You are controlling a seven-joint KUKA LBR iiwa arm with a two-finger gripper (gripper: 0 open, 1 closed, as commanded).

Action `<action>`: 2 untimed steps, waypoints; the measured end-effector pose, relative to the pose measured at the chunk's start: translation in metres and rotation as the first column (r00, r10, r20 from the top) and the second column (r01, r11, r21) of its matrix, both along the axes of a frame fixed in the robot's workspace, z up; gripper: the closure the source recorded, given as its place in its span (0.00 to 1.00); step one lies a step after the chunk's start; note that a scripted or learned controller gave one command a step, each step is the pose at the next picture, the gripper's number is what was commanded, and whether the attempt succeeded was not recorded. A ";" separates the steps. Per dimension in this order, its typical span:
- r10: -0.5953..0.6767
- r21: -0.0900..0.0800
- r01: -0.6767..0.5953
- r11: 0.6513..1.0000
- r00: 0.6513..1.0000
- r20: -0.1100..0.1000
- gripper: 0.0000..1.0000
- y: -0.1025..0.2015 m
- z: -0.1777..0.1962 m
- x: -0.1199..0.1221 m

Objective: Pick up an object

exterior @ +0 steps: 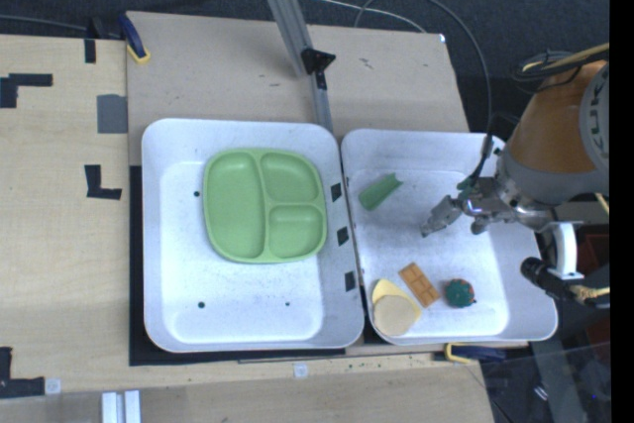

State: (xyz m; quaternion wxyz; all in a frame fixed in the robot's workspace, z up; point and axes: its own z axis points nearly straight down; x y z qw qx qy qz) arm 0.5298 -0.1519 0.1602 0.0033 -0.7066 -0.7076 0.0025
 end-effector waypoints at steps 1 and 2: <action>0.000 0.000 0.000 1.000 1.000 0.001 0.00 0.002 -0.044 0.000; 0.002 0.001 -0.002 1.000 1.000 0.004 1.00 0.002 -0.032 0.001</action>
